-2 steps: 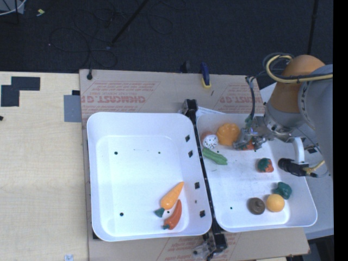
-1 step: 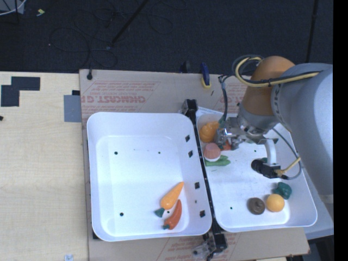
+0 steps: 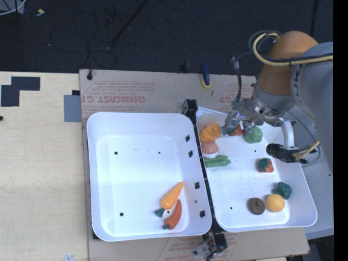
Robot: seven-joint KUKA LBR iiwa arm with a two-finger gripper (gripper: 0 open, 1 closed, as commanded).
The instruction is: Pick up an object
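My gripper (image 3: 238, 125) is low over the far end of the right bin (image 3: 304, 211), under the arm's grey wrist and orange band. A small red piece (image 3: 235, 131) lies right at its tip. A round green object (image 3: 253, 135) sits just to its right and an orange object (image 3: 211, 131) just to its left. I cannot see whether anything is gripped.
The right bin also holds a pink-and-white item (image 3: 210, 147), a green pod (image 3: 217, 161), a teal-and-red piece (image 3: 265, 165), a dark green piece (image 3: 283, 190), an orange ball (image 3: 275, 203) and a brown disc (image 3: 256, 205). In the left bin (image 3: 109, 173) lie a carrot (image 3: 172, 195) and a red chilli (image 3: 174, 216).
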